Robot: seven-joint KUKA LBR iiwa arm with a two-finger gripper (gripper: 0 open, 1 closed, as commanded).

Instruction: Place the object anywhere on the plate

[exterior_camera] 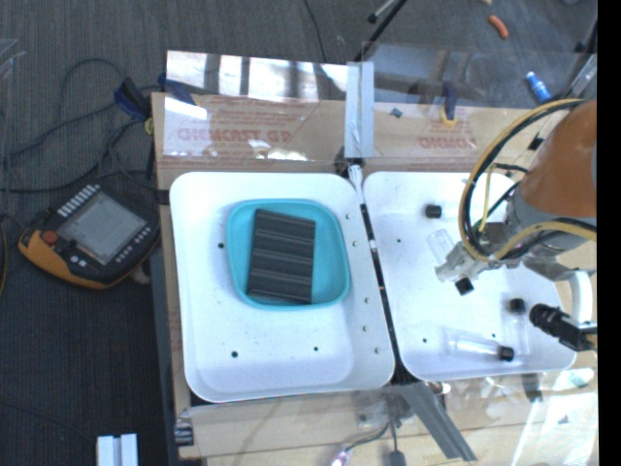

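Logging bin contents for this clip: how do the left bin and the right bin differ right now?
The left bin holds a blue plate with a dark ribbed block lying on it; the right bin holds just small dark bits and a clear tube. The arm hangs over the right bin, not the left bin. Both are shallow, white and rounded at the corners.

Robotics lab: teach pendant (89, 234), floor cables (58, 124), bench bins (281, 377).

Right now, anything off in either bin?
Nothing spilled or damaged. The dark ribbed block lies flat on the blue plate in the left bin, slightly rotated. The gripper sits over the right bin, near small dark bits and a clear tube.
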